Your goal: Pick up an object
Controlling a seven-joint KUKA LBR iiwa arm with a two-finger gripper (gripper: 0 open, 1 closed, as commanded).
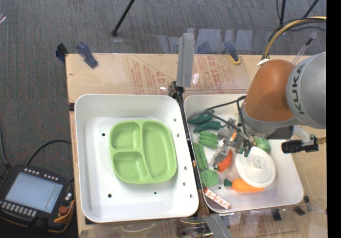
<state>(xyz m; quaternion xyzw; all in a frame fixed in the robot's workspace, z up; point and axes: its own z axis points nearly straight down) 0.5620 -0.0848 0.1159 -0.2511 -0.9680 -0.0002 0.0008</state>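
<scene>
Tool (230, 144) hangs low over the right bin (290, 191), among the clutter at its middle, at the end of the grey arm (314, 90) with its orange band (269, 90). Its metal fingers are lost against the things beneath them, so I cannot tell whether they are spread or pressed together, nor whether anything sits between them.

Two shallow white bins stand side by side on the bench (128, 72). One green divided plate (143, 151) lies flat in the left bin (88, 125); it has three compartments, one long one on the right side and two smaller ones on the left.

All the loose things are in the right bin. One round white lid (257, 166) lies just to the right of the tool. One orange carrot (246, 185) lies below the lid, its long axis nearly level in the view, the narrow end pointing right. One small red-orange piece (225, 162) sits just under the tool, tilted from upper right to lower left. Several green pieces crowd the bin's left half: a dark green pod (204, 120) near the top with its long axis roughly level, a lighter ribbed one (208, 138) below it, a long thin one (200, 155) running down beside the left wall, and a knobbly green one (210, 178) at its foot. One small red and white packet (218, 198) lies at the bin's lower left corner.

A handheld control pad (33, 195) with a screen rests on the floor at lower left.
</scene>
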